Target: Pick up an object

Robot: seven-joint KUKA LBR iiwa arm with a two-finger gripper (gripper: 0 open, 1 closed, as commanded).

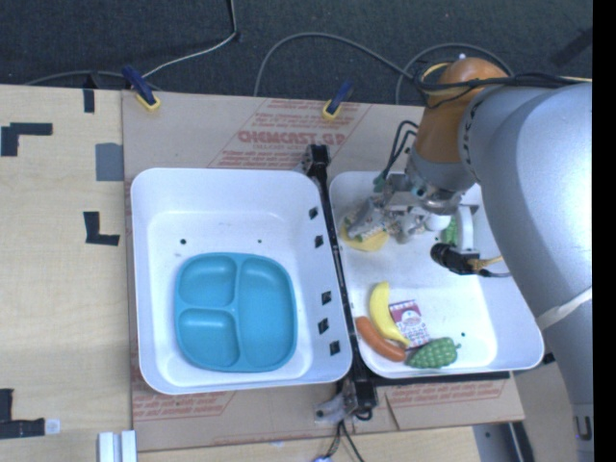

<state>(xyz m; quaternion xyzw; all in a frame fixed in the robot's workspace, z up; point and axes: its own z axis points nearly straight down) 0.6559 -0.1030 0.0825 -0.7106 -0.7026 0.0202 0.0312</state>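
Reaching in from the right, my grey arm with its orange wrist band [448, 128] lowers the two-finger gripper [371, 227] into the right shallow white bin [500, 340], directly over a small yellow object [369, 242] near the far left corner; whether it is pinched I cannot tell. A yellow banana [383, 313], orange sausage-shaped toy [379, 339], small red-and-white carton [408, 321] and bumpy green toy [432, 353] lie well apart, along the near edge. A blue divided plastic plate [236, 313] sits in the left white bin [154, 200].
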